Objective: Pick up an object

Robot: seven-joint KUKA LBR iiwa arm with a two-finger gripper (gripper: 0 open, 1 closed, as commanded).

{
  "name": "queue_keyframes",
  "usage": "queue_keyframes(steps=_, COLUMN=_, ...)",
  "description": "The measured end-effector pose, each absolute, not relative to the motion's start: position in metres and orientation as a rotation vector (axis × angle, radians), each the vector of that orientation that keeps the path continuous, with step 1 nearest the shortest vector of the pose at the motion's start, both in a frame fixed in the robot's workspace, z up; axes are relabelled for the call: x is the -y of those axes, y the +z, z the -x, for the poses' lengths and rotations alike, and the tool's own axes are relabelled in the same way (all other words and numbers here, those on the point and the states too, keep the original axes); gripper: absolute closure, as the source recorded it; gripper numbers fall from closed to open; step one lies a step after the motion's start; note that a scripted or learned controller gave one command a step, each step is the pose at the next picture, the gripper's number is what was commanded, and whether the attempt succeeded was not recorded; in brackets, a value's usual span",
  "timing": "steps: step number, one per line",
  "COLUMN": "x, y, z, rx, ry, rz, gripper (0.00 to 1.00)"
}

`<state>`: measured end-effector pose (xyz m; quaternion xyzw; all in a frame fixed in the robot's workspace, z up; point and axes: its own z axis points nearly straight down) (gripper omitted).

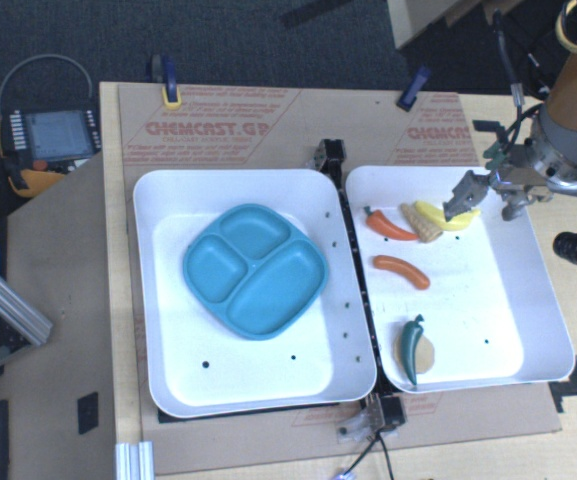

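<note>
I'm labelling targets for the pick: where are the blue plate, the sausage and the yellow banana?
blue plate (256,270): camera view, the divider between its compartments.
sausage (400,270): camera view, mid-length.
yellow banana (432,211): camera view, its left end, beside the gripper.

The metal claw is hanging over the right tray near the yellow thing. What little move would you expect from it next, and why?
Probably a short drop straight down toward the yellow banana. The gripper hangs just over the banana's right end in the right bin, and nothing shows between its fingers yet. The carrot and corn piece lie close on the banana's left, so a careful descent seems wise.
</note>
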<state>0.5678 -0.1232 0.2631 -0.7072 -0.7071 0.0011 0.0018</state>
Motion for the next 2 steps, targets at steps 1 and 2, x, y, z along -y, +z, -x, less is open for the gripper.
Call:
queue_keyframes(steps=1, x=0.123, y=0.264, z=-0.568, rx=2.221, ry=0.001, rz=2.220, gripper=0.00)
queue_keyframes(steps=2, x=0.131, y=0.219, z=-0.570, rx=2.220, ry=0.001, rz=2.221, gripper=0.00)
